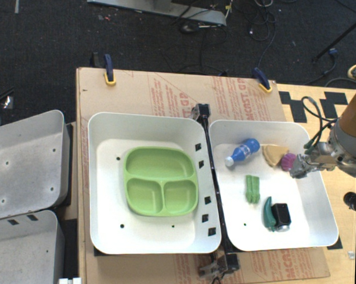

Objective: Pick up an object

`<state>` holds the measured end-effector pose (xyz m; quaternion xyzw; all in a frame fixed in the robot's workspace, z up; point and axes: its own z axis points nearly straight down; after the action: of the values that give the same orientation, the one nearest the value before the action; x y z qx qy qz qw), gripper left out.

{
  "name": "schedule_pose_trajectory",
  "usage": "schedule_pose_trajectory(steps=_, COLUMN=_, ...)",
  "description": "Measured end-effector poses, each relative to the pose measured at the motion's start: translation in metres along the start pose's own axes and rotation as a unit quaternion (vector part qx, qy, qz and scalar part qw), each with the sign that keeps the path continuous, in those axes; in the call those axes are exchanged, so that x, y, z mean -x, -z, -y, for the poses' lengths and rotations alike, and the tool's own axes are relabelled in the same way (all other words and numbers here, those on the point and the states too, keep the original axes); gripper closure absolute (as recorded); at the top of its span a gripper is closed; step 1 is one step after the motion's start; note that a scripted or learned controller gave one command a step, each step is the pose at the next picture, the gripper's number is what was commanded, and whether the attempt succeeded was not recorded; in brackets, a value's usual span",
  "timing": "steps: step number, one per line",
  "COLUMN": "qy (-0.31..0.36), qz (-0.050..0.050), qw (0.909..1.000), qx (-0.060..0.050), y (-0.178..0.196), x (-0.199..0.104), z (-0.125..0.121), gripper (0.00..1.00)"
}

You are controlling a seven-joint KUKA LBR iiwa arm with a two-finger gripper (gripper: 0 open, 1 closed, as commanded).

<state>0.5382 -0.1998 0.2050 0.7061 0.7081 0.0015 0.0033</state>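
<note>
The gripper (299, 167), its state impossible to tell, sits beside a small purple object (288, 160), likely light; pinch its sides

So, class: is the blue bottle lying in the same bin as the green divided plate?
No, the blue bottle lies in the right bin.

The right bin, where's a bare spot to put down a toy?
Bare floor lies along the right bin's front-left corner, below the green piece and left of the black-and-teal thing. The back is crowded: bottle, tan piece, purple thing, claw.
</note>
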Motion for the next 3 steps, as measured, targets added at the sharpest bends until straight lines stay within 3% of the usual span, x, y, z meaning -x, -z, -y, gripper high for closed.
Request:
schedule_pose_trajectory(steps=1, qy=0.000, qz=0.000, qw=1.0000, qx=0.000, y=0.063, x=0.002, z=-0.007, gripper=1.00)
schedule_pose_trajectory(steps=2, qy=0.000, qz=-0.001, qw=1.0000, qx=-0.003, y=0.061, x=0.002, z=-0.007, gripper=1.00)
schedule_pose_trajectory(steps=3, qy=0.002, qz=-0.002, qw=1.0000, qx=-0.005, y=0.046, x=-0.054, z=0.001, gripper=1.00)
